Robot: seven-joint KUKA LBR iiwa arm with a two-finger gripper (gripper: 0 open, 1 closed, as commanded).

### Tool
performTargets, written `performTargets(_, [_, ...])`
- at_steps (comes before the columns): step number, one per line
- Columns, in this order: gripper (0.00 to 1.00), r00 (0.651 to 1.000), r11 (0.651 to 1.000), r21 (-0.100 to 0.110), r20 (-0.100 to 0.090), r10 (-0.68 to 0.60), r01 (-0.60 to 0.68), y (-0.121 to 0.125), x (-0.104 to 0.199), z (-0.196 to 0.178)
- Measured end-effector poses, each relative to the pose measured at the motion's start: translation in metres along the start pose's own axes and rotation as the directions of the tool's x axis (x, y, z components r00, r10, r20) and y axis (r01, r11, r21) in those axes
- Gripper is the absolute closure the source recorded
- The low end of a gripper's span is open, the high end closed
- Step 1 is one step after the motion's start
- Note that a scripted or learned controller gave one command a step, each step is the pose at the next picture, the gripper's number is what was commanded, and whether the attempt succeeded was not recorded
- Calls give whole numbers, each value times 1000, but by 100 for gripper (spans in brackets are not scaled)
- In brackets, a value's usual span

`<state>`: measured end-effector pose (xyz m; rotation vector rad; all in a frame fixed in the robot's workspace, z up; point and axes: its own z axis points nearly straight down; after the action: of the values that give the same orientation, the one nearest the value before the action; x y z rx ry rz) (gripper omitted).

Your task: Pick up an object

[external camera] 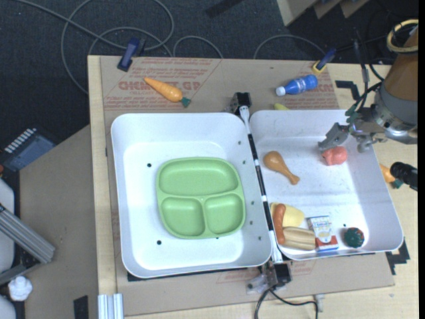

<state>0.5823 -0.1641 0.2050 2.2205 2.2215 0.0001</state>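
Right bin (pixel 372 198) near corner: hot dog (pixel 292 231), small carton (pixel 322 230), dark green ball (pixel 353 236). Left bin (pixel 133 178) holds green divided plate (pixel 199 197). Mid right bin: drumstick (pixel 280 165). Farther back, gripper (pixel 350 137) hangs just above pink lump (pixel 335 155), fingers spread, gripping nothing. Carrot (pixel 166 90) and blue bottle (pixel 297 86) on bench (pixel 219 78) behind.

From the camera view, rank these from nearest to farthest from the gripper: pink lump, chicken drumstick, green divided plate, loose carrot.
Measured from the gripper:
1. Pink lump, right bin, just below it.
2. Chicken drumstick, right bin's left side.
3. Green divided plate, left bin.
4. Loose carrot, bench, far left.
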Motion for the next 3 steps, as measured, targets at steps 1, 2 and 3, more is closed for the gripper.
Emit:
performTargets(1, [0,1000,1000,0,-3,-2,2,25,-47,120])
performTargets(2, [0,1000,1000,2,-11,-5,5,61,-53,121])
performTargets(3, [100,1000,1000,-3,-1,-5,5,61,-57,109])
